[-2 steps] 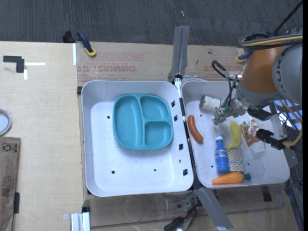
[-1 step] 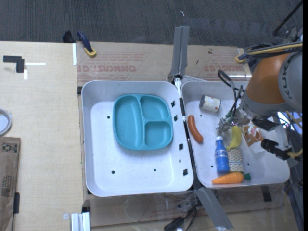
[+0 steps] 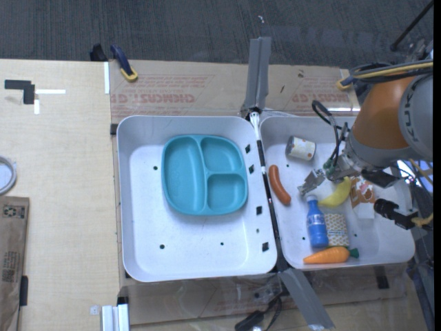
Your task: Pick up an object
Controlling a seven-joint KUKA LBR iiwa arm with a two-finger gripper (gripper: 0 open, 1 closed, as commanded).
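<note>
Camera view, from above at a slant. Two shallow white bins are seen side by side on the bench: the left bin (image 3: 138, 205) and the right bin (image 3: 393, 250).

Left bin — a teal divided plate (image 3: 204, 174) is laid flat in its upper half, with three compartments.

Right bin — the candidate objects are gathered here. A red sausage (image 3: 279, 184) lies near the bin's 9 o'clock edge. A small white can (image 3: 300, 148) is found on its side toward 11 o'clock. A blue bottle (image 3: 317, 222) lies near the centre, its cap pointing to 12 o'clock, just beside a mesh-patterned packet (image 3: 335, 228). An orange carrot (image 3: 329, 255) rests at 6 o'clock. A yellow banana (image 3: 337, 194) lies just at 1 o'clock of the bottle.

The arm (image 3: 386, 119) is entered from 3 o'clock, and the gripper (image 3: 315, 183) is lowered near the bin's centre, close beside the banana. Whether the jaws are released or clenched cannot be told; nothing is seen grasped between them.
</note>
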